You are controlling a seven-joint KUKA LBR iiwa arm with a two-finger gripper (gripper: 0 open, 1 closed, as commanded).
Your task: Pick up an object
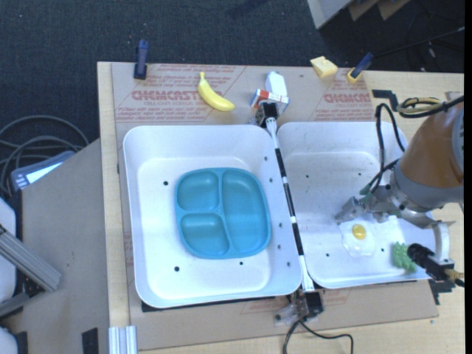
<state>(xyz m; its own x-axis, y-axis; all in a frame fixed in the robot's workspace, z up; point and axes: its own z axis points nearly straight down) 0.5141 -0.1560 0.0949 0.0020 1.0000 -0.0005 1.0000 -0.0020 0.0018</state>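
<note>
Two bins: a left bin (147, 198) and a right bin (324, 153), shallow and white, side by side on the tabletop (118, 271), their inner rims touching down the middle of the frame.
Left bin: holds a blue divided plate (221, 212) lying flat near its middle, three compartments facing up.
Right bin: a fried egg toy (358, 238), white with a yellow yolk, lies in the lower right part of its floor; a small green piece (401, 256) sits just right of it, near the bin's lower right edge.
Arm: the grey arm with its orange band (435, 153) comes in from the right edge of the frame and reaches down over the right bin.
Gripper (352, 211): low over the right bin's floor, just above and left of the fried egg toy in the frame.
Fingers: from where I stand I cannot tell whether they are spread or pressed together; nothing is visibly between them.
Upper tabletop: a banana (214, 94) lies above the left bin, a red and white item (273, 92) sits at the top of the seam between the bins, and a yellow block (323, 67) rests near the upper right.
Clamps: a blue clamp (141, 57) stands at the upper left edge of the tabletop, another one (359, 68) by the yellow block.
</note>
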